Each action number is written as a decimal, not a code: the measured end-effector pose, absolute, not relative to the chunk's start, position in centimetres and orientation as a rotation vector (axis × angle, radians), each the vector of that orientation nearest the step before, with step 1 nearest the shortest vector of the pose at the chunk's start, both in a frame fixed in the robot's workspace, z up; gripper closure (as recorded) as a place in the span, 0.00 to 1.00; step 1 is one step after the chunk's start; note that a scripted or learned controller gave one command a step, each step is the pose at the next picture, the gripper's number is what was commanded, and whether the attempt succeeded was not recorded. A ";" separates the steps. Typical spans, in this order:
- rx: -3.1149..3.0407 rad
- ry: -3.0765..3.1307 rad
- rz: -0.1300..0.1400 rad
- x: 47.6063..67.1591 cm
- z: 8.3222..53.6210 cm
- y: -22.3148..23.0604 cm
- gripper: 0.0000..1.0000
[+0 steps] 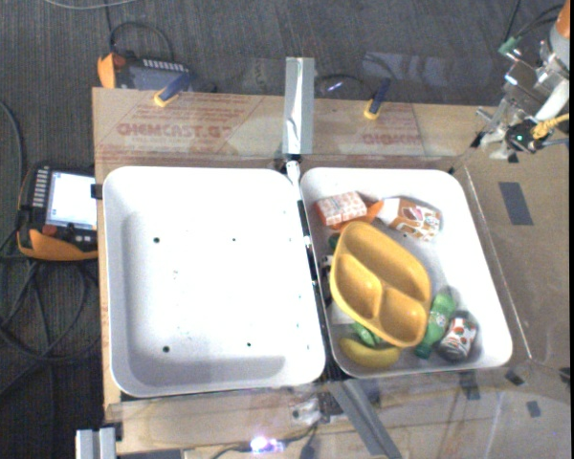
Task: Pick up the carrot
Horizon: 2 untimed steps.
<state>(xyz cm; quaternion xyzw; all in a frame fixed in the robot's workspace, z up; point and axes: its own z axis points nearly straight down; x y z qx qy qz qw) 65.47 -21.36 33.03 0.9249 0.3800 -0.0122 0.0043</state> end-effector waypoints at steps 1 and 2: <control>2.895 1.192 -0.047 65.5 33.9 -21.3 1.00; 2.983 0.988 -0.007 65.7 31.8 -21.5 1.00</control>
